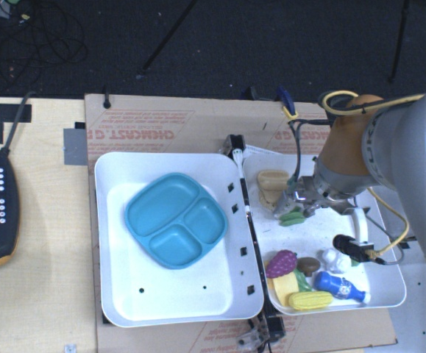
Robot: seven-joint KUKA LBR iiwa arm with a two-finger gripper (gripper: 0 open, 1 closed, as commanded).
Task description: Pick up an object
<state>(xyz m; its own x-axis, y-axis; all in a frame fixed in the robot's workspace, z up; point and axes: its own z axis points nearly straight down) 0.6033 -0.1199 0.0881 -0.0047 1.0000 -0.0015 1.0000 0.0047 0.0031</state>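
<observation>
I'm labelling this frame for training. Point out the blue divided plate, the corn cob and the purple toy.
blue divided plate (174, 218): camera view, centre ridge.
corn cob (310, 300): camera view, middle of cob.
purple toy (281, 262): camera view, its middle.

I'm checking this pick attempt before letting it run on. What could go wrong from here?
The gripper sits low over a small green object lying close to a tan block, so it may bump or drag the block instead. The green piece looks thin and flat, so the grasp could slip. The cable looping below the wrist could snag the toys piled at the bin's near edge.
</observation>
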